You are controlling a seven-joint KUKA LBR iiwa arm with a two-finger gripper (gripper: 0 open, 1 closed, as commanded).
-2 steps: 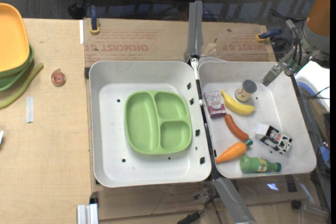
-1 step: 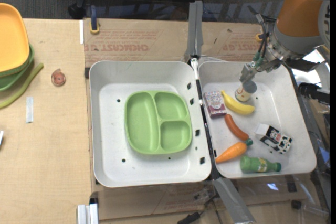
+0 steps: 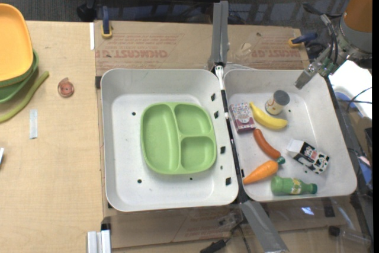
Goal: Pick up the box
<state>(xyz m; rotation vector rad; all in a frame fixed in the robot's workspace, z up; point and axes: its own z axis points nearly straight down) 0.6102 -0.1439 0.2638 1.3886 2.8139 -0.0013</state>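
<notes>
Since the box (image 3: 242, 117) lies flat on the floor of the right bin (image 3: 340, 151), near its left wall and well apart from the arm, we judge that no part of the pick has been completed: approach, descent, grasp and lift all remain. We begin with the table (image 3: 53, 175), a pale wood-grain surface with a sheet of brown printed cardboard (image 3: 154, 47) beneath the bins. The left bin (image 3: 115, 127) and the right bin are shallow, white, smooth moulded trays with rounded corners. In the left bin rests a green divided plate (image 3: 177, 138), matte plastic with three compartments. The arm's orange band (image 3: 362, 6) appears at the upper right, and the hand (image 3: 312, 73) hangs over the right bin's far right corner; we cannot tell whether it is spread or pressed together. Smaller items follow in the right bin: a curved yellow banana (image 3: 269, 117), glossy and smooth, just beside the box; a green bottle (image 3: 292, 187) lying on its side; an orange carrot (image 3: 262, 170); a reddish sausage (image 3: 266, 143); a black-and-white carton (image 3: 308, 156); and a small round can (image 3: 276, 102). The box itself is a small flat rectangle, apparently printed card in pink and white, which should offer straight parallel edges for a grasp.
</notes>
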